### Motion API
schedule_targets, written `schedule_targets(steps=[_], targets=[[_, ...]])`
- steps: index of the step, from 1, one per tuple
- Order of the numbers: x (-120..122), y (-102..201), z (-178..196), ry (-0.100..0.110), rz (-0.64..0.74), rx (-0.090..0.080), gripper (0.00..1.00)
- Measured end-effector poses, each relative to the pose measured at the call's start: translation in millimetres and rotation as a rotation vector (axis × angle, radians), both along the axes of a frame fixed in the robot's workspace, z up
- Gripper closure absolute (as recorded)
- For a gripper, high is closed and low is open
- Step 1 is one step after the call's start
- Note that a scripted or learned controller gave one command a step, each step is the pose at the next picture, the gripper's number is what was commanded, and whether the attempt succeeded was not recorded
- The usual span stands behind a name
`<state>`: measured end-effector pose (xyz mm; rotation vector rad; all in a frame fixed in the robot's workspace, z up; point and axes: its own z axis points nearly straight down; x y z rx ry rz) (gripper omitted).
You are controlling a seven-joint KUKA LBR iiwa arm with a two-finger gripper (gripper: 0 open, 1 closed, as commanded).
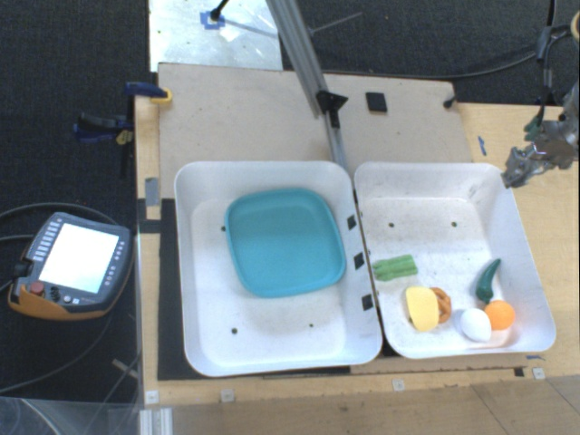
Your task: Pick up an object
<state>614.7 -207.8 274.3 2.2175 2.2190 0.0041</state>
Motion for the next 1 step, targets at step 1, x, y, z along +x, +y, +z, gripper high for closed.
schedule_targets(steps=[1], targets=[[14.3, 48.8, 1.6, 0.004, 0.004, 0.002, 1.00]])
